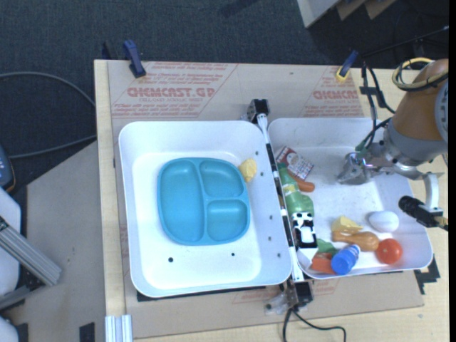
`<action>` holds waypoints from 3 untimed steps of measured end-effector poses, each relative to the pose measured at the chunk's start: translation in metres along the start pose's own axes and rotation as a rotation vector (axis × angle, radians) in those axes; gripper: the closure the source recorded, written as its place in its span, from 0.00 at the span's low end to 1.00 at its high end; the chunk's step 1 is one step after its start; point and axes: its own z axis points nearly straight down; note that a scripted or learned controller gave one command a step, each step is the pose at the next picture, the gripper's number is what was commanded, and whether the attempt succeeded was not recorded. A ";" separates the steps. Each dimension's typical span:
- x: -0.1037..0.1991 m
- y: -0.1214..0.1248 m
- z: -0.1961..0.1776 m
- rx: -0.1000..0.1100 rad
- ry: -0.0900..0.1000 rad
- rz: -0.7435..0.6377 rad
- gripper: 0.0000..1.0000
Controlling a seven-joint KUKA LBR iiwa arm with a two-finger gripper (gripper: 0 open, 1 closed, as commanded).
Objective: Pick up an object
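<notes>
My gripper point(352, 169) hangs low over the bare upper part of the right bin point(324, 135), with the grey arm point(417, 130) reaching in from the right. Closest to it on the left are a red and white packet point(295, 162), a green bottle point(288, 179) and a small orange piece point(306, 186). Along the bin's front lie a white egg point(383, 221), a red tomato point(389, 251), a yellow piece point(345, 226), an orange-brown piece point(364, 240) and a blue-capped bottle point(345, 260). A green, white and black carton point(303, 219) lies against the left wall.
The left bin point(142, 155) holds a blue divided plate point(204, 199) and a small yellow object point(248, 168) by its right wall. Blue clamps point(132, 57) point(347, 65) grip the bench's back edge. A black part point(417, 210) sticks out near the right bin's right rim.
</notes>
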 end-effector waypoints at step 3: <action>0.101 0.078 -0.091 0.001 0.002 0.000 1.00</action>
